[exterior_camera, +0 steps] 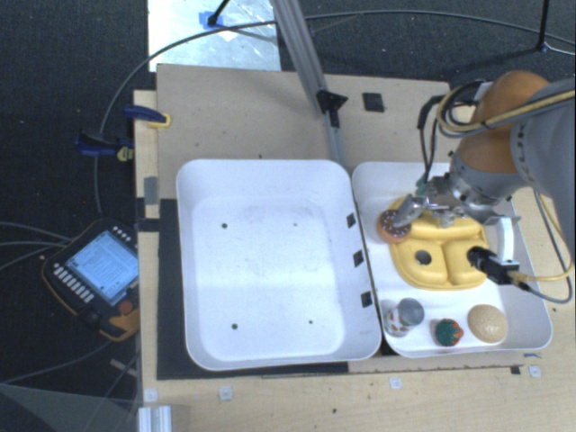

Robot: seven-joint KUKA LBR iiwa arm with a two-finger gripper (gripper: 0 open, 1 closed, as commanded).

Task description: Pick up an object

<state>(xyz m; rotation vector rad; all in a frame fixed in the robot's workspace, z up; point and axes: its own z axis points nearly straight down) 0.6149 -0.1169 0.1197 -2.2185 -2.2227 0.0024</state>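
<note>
In the right bin (531, 331) lie a large yellow moulded piece with holes (441, 255), a small brown and pink ring (393, 226), a grey and silver cup-like item (406, 314), a green and red ball (449, 332) and a beige egg-shaped object (487, 322). My gripper (412, 208) reaches in from the right and sits low over the bin's upper left part. Its tip is right at the ring and the yellow piece's upper left edge. I see nothing clearly held.
The left bin (193, 241) stands beside the right one, sharing a middle wall with black clips (358, 257). A slanted metal pole (301, 43) crosses the bench at the back. A teach pendant (97, 268) and cables lie on the floor at left.
</note>
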